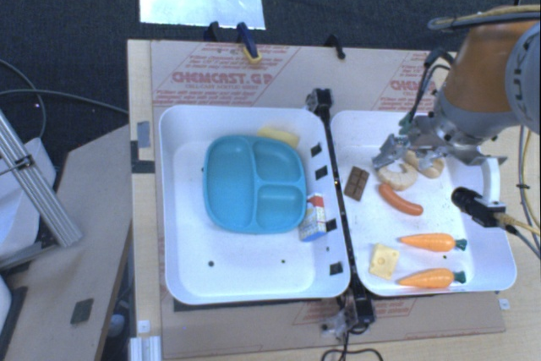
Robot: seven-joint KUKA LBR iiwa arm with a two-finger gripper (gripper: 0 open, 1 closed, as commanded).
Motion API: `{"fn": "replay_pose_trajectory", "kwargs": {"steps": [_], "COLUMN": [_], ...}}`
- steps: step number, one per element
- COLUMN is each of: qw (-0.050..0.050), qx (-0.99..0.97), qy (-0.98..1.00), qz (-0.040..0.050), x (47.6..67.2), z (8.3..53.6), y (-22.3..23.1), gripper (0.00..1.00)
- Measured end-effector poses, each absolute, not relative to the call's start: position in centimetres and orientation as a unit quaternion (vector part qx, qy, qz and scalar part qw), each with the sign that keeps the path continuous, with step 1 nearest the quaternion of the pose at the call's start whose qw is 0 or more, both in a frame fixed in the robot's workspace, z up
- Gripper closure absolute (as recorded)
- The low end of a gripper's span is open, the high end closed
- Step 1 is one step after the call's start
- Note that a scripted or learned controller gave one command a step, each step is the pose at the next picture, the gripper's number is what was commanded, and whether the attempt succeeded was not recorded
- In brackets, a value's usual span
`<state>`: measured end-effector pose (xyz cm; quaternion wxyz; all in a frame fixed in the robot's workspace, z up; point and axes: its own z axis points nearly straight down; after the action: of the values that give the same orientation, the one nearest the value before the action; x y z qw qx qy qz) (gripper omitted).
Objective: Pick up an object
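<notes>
In the left bin (pixel 182 266) a blue divided tray (pixel 254 184) is lying with a small carton (pixel 314 220) at its corner, well away from the work. In the right bin (pixel 505 270), the gripper (pixel 404 150) is hovering over a pale bagel-like ring (pixel 397 176), beside a sausage (pixel 401 200). The arm should be descending squarely, fingers straddling the ring, clear of the sausage. Jaws are sitting slightly parted, gripping nothing visible.

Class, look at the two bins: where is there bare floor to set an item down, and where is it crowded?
Free: the left bin, below the blue tray along its front; the right bin's back-left corner. Crowded: the right bin's middle and front, around the gripper, sausage, carrots and cheese.
</notes>
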<state>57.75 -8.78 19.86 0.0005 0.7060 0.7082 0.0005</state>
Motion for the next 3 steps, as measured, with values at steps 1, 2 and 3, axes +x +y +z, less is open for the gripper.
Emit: {"fn": "replay_pose_trajectory", "kwargs": {"steps": [1, 2, 3], "qw": [-0.003, 0.001, 0.008], "qx": [0.708, 0.707, 0.707], "qy": [0.706, 0.707, 0.707], "qz": [-0.0028, 0.0010, 0.0075], "x": [55.2, 55.6, 54.7], "z": [10.6, 12.2, 9.6], "y": [-11.6, -11.4, -17.2], "gripper": [0.00, 1.00, 1.00]}}
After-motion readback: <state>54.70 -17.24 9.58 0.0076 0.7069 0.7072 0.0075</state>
